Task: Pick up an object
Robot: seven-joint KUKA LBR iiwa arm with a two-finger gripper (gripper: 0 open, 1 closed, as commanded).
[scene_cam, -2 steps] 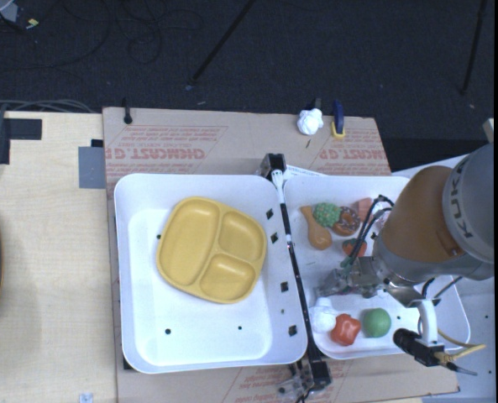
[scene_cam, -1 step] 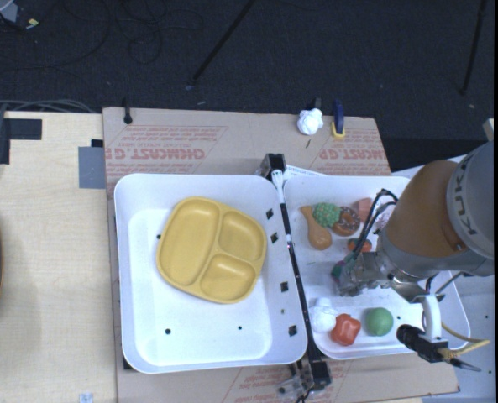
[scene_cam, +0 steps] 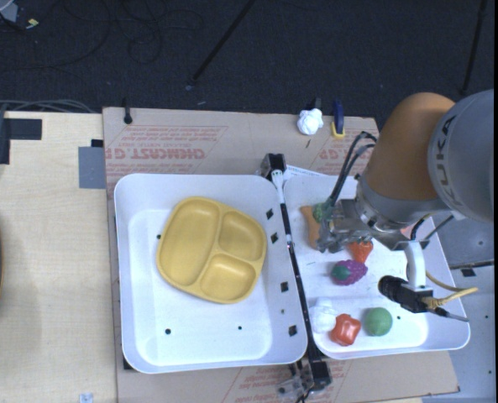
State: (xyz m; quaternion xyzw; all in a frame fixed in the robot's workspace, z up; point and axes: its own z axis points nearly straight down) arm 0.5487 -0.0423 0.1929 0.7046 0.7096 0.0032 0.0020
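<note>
Hovering low over right bin [scene_cam: 450,338], gripper [scene_cam: 343,235], grip state impossible to tell. Just below it: purple toy [scene_cam: 348,271]; farther below, red pepper [scene_cam: 345,330] and green ball [scene_cam: 378,321].

Dark carpeted floor [scene_cam: 232,40] is filling the top of the view, with black cables [scene_cam: 123,15] trailing across it and a thin dark rod [scene_cam: 223,36] lying at a slant. Below, a pale wood worktop [scene_cam: 43,250] is stretching along the left side, carrying a brown cardboard sheet [scene_cam: 190,141] with red printed lettering. Grey tape patches [scene_cam: 89,164] are sticking near the sheet's left edge. Even light is falling overall.
</note>
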